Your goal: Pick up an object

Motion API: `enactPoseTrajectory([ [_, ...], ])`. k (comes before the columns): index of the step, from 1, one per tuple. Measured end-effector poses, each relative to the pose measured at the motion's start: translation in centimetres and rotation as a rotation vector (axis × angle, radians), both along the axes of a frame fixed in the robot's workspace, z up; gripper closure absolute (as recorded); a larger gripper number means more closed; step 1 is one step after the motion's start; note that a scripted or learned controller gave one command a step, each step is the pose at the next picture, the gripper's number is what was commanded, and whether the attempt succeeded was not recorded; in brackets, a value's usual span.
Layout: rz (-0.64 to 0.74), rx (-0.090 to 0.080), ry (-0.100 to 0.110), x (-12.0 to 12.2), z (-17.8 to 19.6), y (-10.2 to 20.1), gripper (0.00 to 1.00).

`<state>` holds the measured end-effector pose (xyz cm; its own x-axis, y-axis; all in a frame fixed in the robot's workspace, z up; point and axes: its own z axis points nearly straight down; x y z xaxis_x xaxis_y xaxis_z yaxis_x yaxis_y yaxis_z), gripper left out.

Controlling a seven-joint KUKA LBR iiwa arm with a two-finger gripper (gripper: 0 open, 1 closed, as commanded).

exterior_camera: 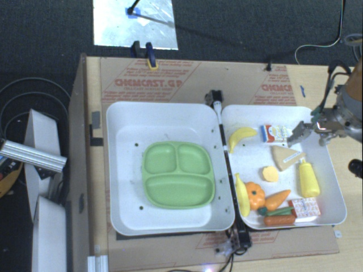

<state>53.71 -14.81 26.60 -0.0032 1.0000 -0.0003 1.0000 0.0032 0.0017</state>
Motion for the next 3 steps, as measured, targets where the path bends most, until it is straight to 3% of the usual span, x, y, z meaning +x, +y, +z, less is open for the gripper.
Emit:
enactPoseTrajectory([
  [1,-0.005,0.0,0.003,-2.1,-5.8,-3.1,0.0],
  [2,0.007,0.0,-0.004,10.2,-12.4,-1.0,0.0],
  [3,-0.001,-0.007,-0.012,5.0,-17.9,-0.8,0.0],
])
